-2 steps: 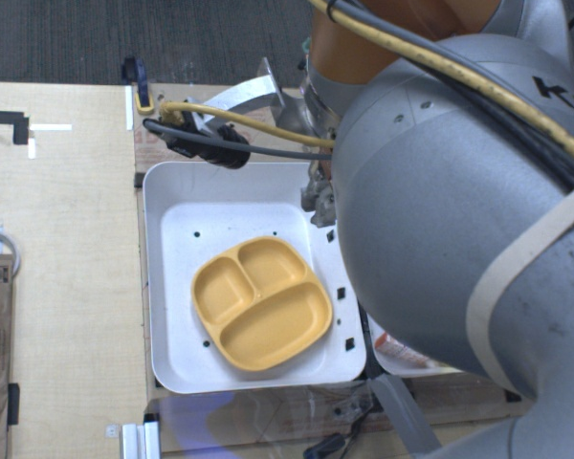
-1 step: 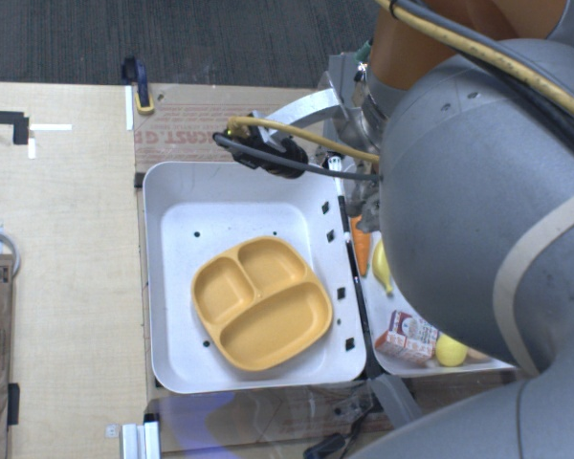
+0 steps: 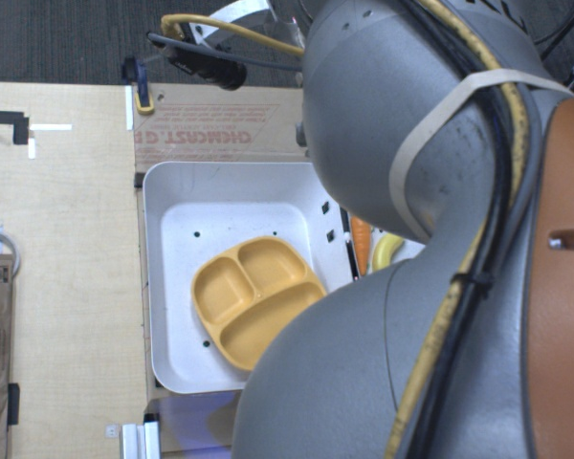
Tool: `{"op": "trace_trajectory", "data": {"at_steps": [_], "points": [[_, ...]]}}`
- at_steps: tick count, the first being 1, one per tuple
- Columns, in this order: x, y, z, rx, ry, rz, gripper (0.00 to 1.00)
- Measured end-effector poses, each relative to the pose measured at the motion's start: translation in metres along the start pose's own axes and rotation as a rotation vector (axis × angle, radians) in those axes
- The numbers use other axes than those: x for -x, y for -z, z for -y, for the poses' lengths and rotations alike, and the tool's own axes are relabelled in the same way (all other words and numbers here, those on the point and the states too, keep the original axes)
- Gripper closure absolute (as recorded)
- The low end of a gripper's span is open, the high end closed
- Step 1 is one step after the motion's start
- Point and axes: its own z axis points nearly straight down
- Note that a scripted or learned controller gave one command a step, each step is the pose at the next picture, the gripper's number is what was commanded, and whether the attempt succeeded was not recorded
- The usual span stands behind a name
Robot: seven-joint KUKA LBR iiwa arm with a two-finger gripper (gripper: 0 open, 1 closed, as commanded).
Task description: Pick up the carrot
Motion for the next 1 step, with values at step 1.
{"op": "trace_trajectory", "data": {"at_steps": [1], "points": [[0.0074,-0.0002,-0.0927,0.000,0.013,0.001,1.00]]}}
